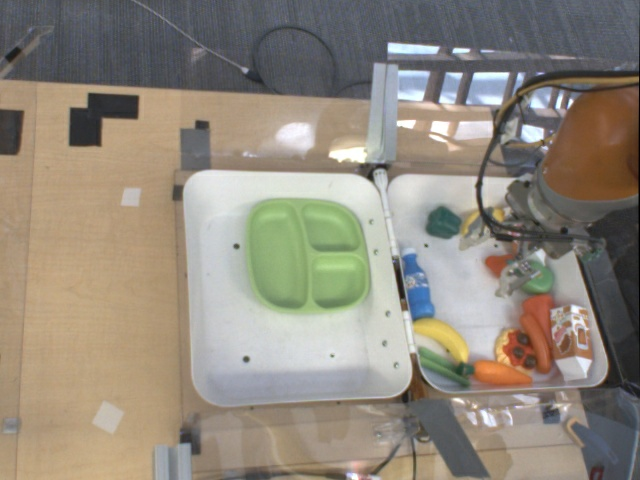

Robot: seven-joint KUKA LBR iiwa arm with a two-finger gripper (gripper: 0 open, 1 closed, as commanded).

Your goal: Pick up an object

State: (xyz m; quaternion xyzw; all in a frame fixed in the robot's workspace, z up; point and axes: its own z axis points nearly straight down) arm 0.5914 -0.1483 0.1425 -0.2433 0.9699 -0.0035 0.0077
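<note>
My gripper [516,271] hangs low over the upper right part of the right bin [450,268], under the orange-banded wrist [590,153]. Directly beneath and beside it lie a small red-orange piece [497,264] and a round green toy [540,281]. A dark green toy [442,221] and a yellow piece [472,224] lie to its left. Nearer the front of this bin are a blue bottle [415,286], a banana [444,336], a carrot [501,373], a pizza slice [513,347], red toys [538,328] and a white carton [571,334]. The view does not show anything held.
The left bin [230,358] holds a green divided plate [307,255]. A metal divider [395,268] separates the two bins. A metal rack [470,78] stands behind the right bin. Cables [495,148] loop off the arm above the bin's back edge.
</note>
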